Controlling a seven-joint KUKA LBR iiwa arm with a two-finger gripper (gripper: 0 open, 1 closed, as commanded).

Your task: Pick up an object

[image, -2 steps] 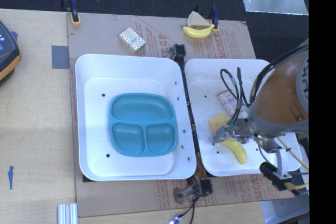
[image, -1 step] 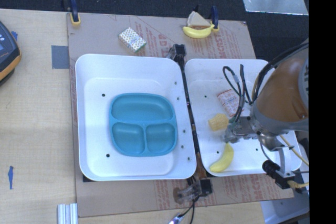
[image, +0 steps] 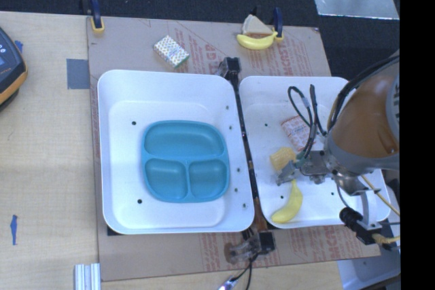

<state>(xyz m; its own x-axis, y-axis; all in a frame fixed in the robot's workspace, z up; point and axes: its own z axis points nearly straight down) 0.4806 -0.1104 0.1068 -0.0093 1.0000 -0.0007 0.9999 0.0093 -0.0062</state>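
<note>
1. Starting at the left, the left bin [image: 112, 146] holds a blue divided plate [image: 184, 161], well apart from the arm.
2. Right bin [image: 262, 146]: a yellow block [image: 281, 158], a banana [image: 289, 206] and a pinkish packet [image: 295, 128] lie loose, none lifted.
3. The gripper [image: 289, 172] sits low between block and banana; whether it is open or closed I cannot tell. I judge the pick not yet made.
4. Black cables [image: 304, 112] loop over the packet, crowding that side.

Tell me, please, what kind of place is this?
Probably a robotics lab bench set up for grasping trials: two white bins clamped onto cardboard, a robot arm reaching in, and toy food such as a banana.
</note>
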